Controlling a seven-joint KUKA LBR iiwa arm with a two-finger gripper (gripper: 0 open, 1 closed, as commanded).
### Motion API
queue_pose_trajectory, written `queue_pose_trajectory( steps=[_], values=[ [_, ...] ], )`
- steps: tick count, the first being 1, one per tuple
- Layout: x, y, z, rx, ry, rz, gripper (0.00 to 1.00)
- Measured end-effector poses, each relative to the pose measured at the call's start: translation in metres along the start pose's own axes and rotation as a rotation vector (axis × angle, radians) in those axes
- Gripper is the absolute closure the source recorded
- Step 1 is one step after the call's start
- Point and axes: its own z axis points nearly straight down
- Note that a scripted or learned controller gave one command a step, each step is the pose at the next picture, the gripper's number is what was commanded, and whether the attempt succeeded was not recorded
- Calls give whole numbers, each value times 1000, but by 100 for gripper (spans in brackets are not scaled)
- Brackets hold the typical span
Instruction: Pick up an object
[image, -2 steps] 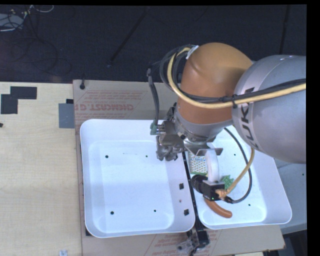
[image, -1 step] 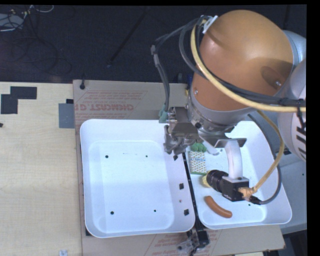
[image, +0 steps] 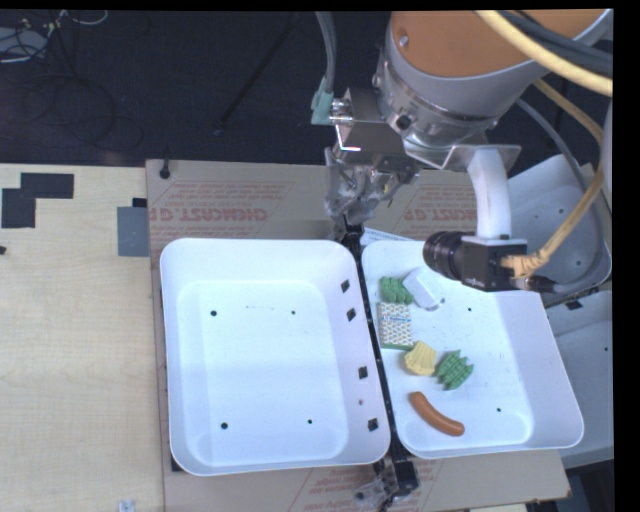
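On brown cardboard, glossy white bins (image: 190, 300) hold a smooth orange sausage (image: 437, 414); jaws' state unclear.

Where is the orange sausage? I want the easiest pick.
The orange sausage lies in the right bin, near its front edge, just below the yellow piece, apart from it.

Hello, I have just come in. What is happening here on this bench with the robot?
A grey robot arm with an orange band reaches in over two shallow white bins. Its hand hangs above the far end of the divide between the bins, and nothing shows between its fingers. The right bin holds a few small things: an orange sausage, a yellow piece, two green pieces, a checkered card and a small white block. Nothing has been picked up yet.
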Motion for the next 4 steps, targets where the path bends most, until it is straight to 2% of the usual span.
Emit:
queue_pose_trajectory(
  steps=[1,2,3,4],
  values=[
    [61,41,9,14,-5,-1,100],
    [58,72,9,14,-6,4,100],
    [57,45,125,27,-11,5,100],
    [57,47,108,17,-8,3,100]
  ],
)
